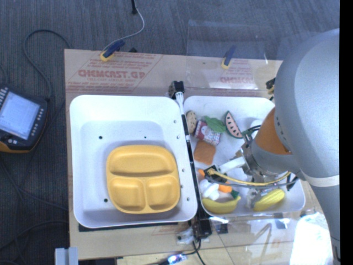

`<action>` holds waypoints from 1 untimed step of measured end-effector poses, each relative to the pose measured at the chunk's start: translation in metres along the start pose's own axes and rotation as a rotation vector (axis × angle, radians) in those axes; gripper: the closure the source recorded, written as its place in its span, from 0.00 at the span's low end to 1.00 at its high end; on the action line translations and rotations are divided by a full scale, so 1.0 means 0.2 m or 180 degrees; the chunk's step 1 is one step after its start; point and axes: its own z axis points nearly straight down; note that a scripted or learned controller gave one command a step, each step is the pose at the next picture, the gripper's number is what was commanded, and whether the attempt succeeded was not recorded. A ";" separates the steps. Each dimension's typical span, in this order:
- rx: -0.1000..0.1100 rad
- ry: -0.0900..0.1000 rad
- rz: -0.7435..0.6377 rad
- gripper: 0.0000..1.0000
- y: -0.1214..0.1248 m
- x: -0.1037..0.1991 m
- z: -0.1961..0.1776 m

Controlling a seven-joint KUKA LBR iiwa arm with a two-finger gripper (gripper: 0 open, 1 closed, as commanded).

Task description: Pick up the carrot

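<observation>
Lower centre of the frame, near the front-left corner of the right bin (251, 101), lies the carrot (224, 189), a small orange piece with only a short length exposed. It sits just above a yellow banana (220, 205) and beside a small white item (209, 191), both apparently touching it. A dark-tipped part with yellow cabling (242, 181) reaches across from the right and ends just to the carrot's upper left.

By judgement, the carrot is a light, rigid toy with a smooth, somewhat slippery skin; it should not deform under pressure. The best hold is probably across its narrow width at mid-length, though crowding neighbours leave little clearance for entry.

Further up the same bin lie an orange flat piece (204, 153), a red-and-white packet (209, 131), a green leafy piece (216, 123) and a watermelon slice (232, 124). A second yellow fruit (268, 199) rests at the bin's front right.

The end effector (259, 173) hangs low over the right bin, right of the carrot, beneath the grey arm (309, 109) and its orange band (270, 134). Whether it is spread or closed cannot be told, and nothing is seen held in it.

Left of centre, the left bin (88, 115) holds a yellow divided tray (143, 177). Both bins stand on the brown worktop (110, 73); a handheld screen unit (19, 117) lies on the carpet at far left.
</observation>
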 end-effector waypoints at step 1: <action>0.0013 -0.0024 -0.0006 1.00 0.00 -0.01 -0.05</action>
